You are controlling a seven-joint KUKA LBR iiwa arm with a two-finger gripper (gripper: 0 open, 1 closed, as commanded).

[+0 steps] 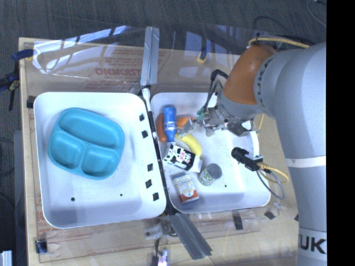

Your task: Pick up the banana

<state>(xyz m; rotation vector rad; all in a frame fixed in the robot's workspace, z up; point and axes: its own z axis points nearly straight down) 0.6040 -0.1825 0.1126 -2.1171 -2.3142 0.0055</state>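
The yellow banana [192,144] lies in the right bin [244,187], near its middle and toward the back, one end pointing at the bin's far wall. My gripper [204,122] hangs low over the bin just behind and right of the banana, close to its upper end. The grey arm with its orange band [247,76] comes in from the right and covers the bin's far right corner. I see nothing lifted off the bin floor.
Beside the banana stand a blue bottle [169,122] and an orange object [160,128] on its left, a black-and-white carton [180,157] in front, then a small can [209,174] and a little box [186,188]. The left bin [61,204] holds a blue divided plate [86,143].
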